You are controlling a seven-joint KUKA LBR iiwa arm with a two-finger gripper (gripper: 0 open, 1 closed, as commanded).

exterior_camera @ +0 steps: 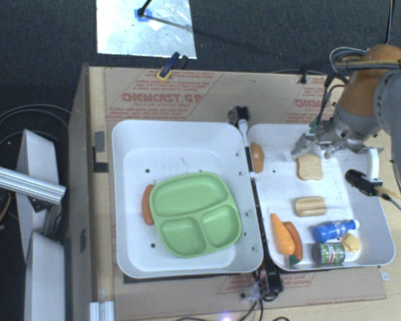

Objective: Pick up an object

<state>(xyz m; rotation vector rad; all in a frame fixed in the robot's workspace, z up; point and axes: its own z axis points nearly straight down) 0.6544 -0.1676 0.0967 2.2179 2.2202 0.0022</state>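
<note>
Toast slice (310,168) lies just below my jaws (319,145) in the right bin (377,209); they hover above it, and I cannot tell whether they are apart or together. To do this well, I judge I should centre over the slice and descend straight, clear of the bin wall. Further below me sit a bun (310,206), carrot (281,235), blue bottle (333,230) and can (329,253). Far to my side, the left bin (130,146) holds a green tray (194,213) and a sausage (147,204).
</note>
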